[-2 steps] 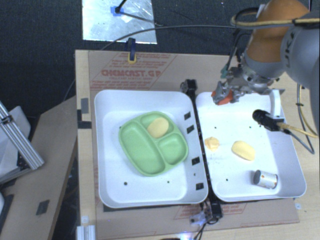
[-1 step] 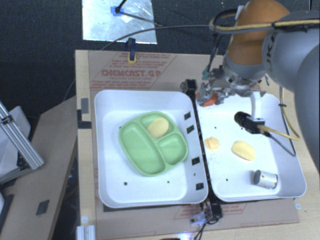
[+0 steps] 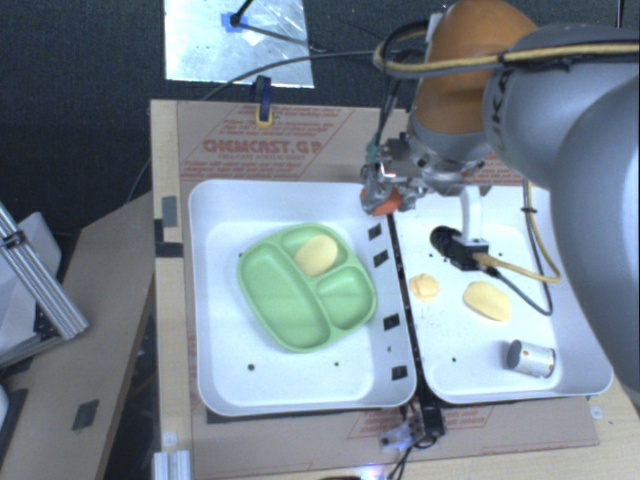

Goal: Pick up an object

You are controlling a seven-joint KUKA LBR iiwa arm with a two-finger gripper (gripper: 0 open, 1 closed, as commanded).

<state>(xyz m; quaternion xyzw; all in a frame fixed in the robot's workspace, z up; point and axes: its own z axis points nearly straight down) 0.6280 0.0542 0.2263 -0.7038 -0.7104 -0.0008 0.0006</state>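
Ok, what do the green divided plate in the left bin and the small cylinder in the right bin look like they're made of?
The green divided plate looks like moulded plastic: uniform pale green, soft sheen, rounded compartment ridges. The small silver cylinder looks metallic, possibly a can or cap: grey with bright highlights along its side and a dark end, though it is too small to be sure.

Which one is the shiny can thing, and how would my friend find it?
Look in the right white bin, down at its near corner. The small silver can lies on its side there. The two other loose pieces nearby are yellow and soft-looking; this one is metallic grey.
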